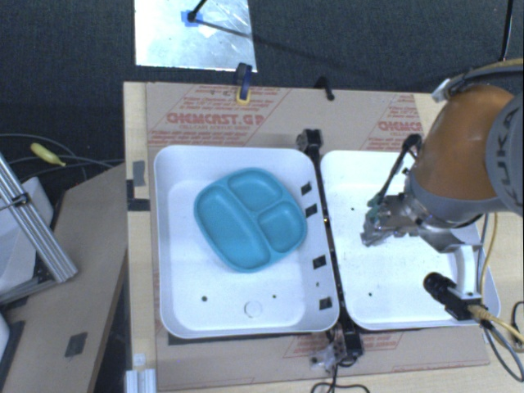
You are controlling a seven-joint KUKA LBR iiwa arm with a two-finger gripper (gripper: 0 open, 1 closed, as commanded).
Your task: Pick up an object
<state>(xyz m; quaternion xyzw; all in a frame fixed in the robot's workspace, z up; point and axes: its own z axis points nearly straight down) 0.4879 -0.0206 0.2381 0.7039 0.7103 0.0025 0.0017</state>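
Even, fairly bright light falls from above, with soft, faint shadows. The two white bins (246,322) come close to washing out. Far left, a silvery sheet (192,23) throws patchy glare. The picture is slightly soft and grainy; the dark floor (65,72) holds little detail.

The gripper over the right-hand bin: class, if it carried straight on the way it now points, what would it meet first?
The gripper points down and toward the left. Its line most likely ends on the bare white floor of the right bin, short of the divider; depth is hard to judge from above.
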